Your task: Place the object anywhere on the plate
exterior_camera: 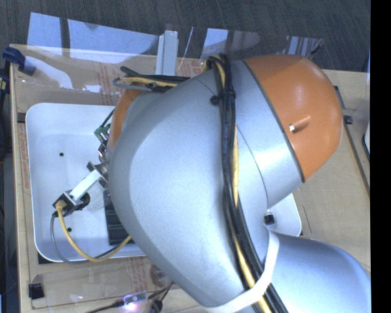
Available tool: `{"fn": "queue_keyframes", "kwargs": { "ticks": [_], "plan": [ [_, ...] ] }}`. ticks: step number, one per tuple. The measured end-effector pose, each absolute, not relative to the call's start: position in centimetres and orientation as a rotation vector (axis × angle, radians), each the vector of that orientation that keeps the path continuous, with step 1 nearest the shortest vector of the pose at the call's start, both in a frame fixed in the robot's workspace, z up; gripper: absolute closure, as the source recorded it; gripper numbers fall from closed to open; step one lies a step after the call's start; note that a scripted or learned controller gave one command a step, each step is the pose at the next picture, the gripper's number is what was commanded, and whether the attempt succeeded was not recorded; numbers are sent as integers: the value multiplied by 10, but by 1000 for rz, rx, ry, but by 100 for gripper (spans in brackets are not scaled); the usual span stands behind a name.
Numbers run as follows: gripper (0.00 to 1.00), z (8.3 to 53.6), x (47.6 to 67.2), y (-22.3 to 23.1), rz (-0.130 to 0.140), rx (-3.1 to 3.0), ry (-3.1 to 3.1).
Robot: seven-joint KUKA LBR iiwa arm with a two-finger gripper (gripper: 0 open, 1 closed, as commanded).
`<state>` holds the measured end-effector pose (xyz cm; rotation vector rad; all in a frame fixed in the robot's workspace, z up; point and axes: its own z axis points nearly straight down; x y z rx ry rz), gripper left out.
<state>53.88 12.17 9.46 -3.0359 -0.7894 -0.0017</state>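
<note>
Arm (202,194), grey and orange, leans over a white bin (42,149); its gripper's (109,201) spread I cannot tell.

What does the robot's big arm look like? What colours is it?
The arm is fat, rounded and smooth, shiny grey, with an orange dome-shaped part. A bundle of black and yellow cables runs along it, and a white strap wraps around it lower down.

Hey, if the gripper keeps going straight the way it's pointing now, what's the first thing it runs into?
Probably the white floor of the left bin: the gripper, mostly under the arm, seems to point down into it. The arm covers that line, so this is unsure.
</note>
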Motion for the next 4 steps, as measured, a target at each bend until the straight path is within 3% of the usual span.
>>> {"fn": "queue_keyframes", "kwargs": {
  "ticks": [1,2,3,4],
  "plan": [
    [100,322,542,76,1,-3024,-839],
    [100,281,632,147,6,-3061,-712],
    [100,292,642,173,-5,-3126,-322],
    [100,363,648,217,-8,-3126,-325]
  ]
}}
